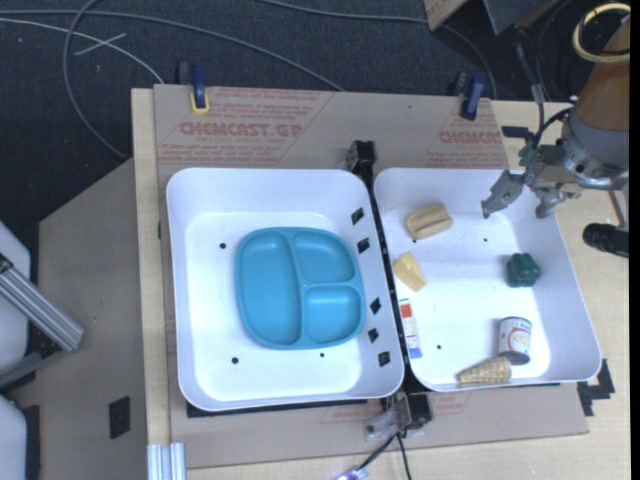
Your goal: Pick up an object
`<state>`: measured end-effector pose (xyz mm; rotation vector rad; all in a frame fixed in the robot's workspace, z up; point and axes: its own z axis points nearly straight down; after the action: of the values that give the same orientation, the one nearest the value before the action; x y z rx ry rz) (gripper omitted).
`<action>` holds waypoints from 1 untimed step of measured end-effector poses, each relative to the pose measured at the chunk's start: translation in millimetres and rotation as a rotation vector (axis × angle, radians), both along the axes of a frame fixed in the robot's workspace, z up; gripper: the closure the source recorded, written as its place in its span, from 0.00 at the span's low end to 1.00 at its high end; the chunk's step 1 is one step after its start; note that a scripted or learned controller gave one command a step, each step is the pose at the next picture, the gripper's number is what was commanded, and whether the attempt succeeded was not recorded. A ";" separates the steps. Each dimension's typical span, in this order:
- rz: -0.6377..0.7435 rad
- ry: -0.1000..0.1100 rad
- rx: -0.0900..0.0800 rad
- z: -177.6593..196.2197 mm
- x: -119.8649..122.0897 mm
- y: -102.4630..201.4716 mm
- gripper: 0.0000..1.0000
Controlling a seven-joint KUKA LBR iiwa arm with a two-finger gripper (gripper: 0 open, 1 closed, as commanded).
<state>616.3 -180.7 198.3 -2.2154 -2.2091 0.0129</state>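
6 loose items in the right bin (pixel 575 298)

Tan bread roll (pixel 428 221), yellow wedge (pixel 408 271), dark green lump (pixel 521 269), can (pixel 514 336) on its side, waffle cone (pixel 486 372), and a flat packet (pixel 409 329) at the left wall.

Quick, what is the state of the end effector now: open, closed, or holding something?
End effector: open, holding nothing, above the right bin.

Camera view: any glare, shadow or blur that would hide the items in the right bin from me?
Camera view: lighting is even and soft, and the right bin shows no strong glare; the green object, can and cone cast only faint shadows and read clearly; the gripper near the bin's upper edge looks slightly soft, its detail hard to make out.
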 end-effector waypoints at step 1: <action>0.003 -0.014 -0.003 9.4 2.6 0.7 0.00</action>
<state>618.9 -180.0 207.7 -2.2204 -2.2210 0.0004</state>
